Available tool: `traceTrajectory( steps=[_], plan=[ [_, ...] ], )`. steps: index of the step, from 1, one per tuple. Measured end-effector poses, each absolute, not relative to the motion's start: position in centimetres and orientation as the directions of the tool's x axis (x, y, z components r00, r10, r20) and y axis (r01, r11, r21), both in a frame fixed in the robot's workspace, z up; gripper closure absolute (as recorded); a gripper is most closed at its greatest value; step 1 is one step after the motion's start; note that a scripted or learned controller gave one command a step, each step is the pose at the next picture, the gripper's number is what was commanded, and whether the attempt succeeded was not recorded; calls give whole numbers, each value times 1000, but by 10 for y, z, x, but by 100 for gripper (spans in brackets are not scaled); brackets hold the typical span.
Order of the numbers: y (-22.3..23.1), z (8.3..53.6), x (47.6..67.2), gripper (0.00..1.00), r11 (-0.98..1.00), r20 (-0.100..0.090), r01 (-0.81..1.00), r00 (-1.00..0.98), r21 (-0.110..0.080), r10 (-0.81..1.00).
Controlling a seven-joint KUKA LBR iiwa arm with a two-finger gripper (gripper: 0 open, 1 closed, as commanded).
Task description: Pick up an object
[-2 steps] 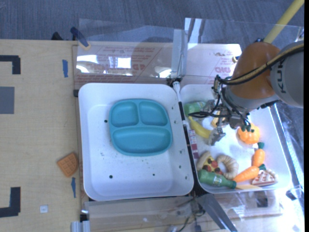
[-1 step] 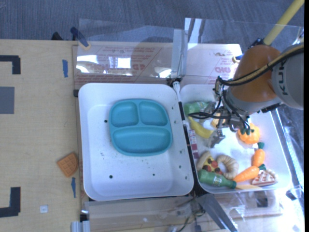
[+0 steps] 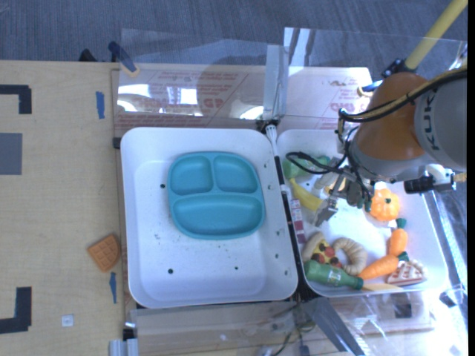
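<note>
The right bin [image 3: 433,232] holds several toy foods: a yellow banana [image 3: 303,194], an orange pumpkin [image 3: 384,206], a long carrot [image 3: 384,265], a shorter carrot [image 3: 398,240], a green bottle [image 3: 334,275], a pizza slice [image 3: 407,273] and a tan pretzel ring [image 3: 350,249]. My gripper [image 3: 338,202] hangs over the bin's middle, between the banana and the pumpkin, with its fingers pointing down and left. It looks open, with nothing held between the fingers. The arm's orange band and cables hide the back of this bin.
The left bin [image 3: 137,228] carries a blue divided plate [image 3: 215,195]. A small orange waffle piece [image 3: 105,251] lies on the wooden bench left of the bins. Clear plastic panels stand behind both bins.
</note>
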State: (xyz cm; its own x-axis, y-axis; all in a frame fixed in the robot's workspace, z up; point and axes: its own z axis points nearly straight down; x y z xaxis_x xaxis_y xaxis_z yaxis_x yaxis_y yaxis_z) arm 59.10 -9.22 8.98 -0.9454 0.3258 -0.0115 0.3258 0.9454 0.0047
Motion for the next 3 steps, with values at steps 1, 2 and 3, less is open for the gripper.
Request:
traceTrajectory(
  steps=[1, 2, 3],
  plan=[
    [-125, 90, 652, 0, 953, 27, 302, -953, -1, 302],
    [-114, 90, 615, 0, 935, -10, 355, -935, 3, 355],
    [-123, 90, 653, 0, 937, 33, 349, -936, -6, 349]
  ],
)
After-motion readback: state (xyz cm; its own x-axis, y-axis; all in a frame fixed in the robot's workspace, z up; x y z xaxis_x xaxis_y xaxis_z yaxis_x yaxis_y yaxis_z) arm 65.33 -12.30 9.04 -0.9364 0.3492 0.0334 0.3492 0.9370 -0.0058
